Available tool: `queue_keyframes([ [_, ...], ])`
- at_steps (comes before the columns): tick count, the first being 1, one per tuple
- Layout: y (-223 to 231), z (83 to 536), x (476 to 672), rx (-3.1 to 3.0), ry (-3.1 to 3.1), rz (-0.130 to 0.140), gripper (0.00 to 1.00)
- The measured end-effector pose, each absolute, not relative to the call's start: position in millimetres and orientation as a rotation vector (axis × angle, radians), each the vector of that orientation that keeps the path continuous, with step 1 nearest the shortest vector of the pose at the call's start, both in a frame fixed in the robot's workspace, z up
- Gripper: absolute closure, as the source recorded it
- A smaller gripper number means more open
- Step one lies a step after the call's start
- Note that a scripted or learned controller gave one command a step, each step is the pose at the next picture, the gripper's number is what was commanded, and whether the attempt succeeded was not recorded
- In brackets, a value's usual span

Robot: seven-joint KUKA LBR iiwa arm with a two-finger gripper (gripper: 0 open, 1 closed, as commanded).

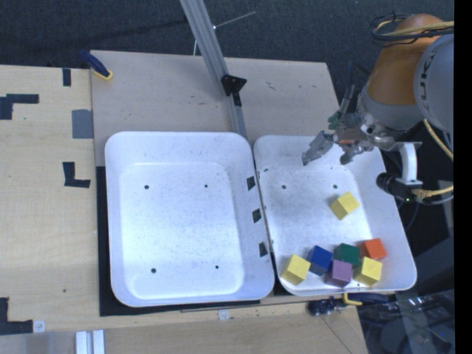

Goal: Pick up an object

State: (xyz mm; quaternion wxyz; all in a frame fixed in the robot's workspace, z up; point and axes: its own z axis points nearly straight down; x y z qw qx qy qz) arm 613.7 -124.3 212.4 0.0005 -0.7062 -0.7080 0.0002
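A lone yellow cube (344, 205) is lying tilted in the right bin (295, 198), apart from the other blocks (335, 262) crowding its near edge. The end effector (330, 147) is hovering above the bin's far part, fingers spread, gripping nothing.
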Motion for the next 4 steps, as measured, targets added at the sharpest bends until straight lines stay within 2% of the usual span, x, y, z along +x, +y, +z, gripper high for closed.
queue_keyframes([
  [1, -124.3, 212.5, 613.7, -2.218, -2.224, 0.001, 0.0],
  [3, -125.2, 96.6, 602.6, -2.216, -2.219, 0.009, 0.0],
  [4, -124.6, 110.0, 604.2, -2.217, -2.222, 0.002, 1.0],
])
